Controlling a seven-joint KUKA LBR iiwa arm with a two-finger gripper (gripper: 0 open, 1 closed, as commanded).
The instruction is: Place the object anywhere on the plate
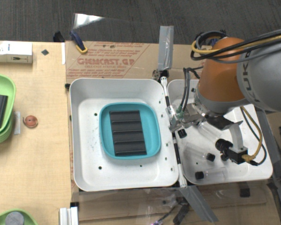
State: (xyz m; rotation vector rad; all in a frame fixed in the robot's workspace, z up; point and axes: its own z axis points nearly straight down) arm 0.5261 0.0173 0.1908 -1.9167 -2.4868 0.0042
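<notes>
A teal square plate point(106, 130) sits in the middle of the left white bin point(84, 172). A dark grey ridged block point(127, 132) lies flat on the plate and covers most of its well. The arm's orange band point(222, 74) and grey wrist hang over the right bin point(253, 172). My gripper point(179, 121) is low at that bin's left wall, just right of the divider between the bins. It is apart from the plate and the block, and the wrist partly hides it.
Black and yellow cables trail from the wrist across the right bin. A cardboard sheet point(110, 57) lies behind the left bin. On the wooden bench to the left are a green tray point(2, 111) and a small brown disc point(31, 121).
</notes>
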